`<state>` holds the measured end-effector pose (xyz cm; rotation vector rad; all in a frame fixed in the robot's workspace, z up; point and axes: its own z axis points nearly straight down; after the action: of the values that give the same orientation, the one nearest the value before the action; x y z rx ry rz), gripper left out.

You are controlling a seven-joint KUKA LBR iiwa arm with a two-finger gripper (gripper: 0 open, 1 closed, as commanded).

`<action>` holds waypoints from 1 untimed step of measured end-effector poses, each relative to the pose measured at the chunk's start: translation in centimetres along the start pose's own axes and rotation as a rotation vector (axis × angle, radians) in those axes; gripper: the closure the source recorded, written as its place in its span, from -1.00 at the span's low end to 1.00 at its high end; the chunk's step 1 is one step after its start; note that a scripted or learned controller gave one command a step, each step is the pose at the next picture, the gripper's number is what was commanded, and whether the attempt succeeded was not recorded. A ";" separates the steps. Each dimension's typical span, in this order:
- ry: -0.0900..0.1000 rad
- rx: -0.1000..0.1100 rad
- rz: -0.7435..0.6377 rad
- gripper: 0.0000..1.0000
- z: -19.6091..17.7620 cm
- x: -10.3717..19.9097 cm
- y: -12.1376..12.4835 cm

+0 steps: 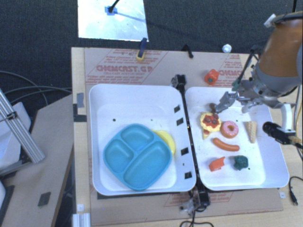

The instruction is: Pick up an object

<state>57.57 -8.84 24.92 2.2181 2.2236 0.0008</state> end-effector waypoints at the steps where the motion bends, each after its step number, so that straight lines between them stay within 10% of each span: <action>1: 0.001 -0.002 -0.006 -1.00 6.8 2.7 8.9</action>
<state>66.48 -6.15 18.09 2.2113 2.2292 0.0034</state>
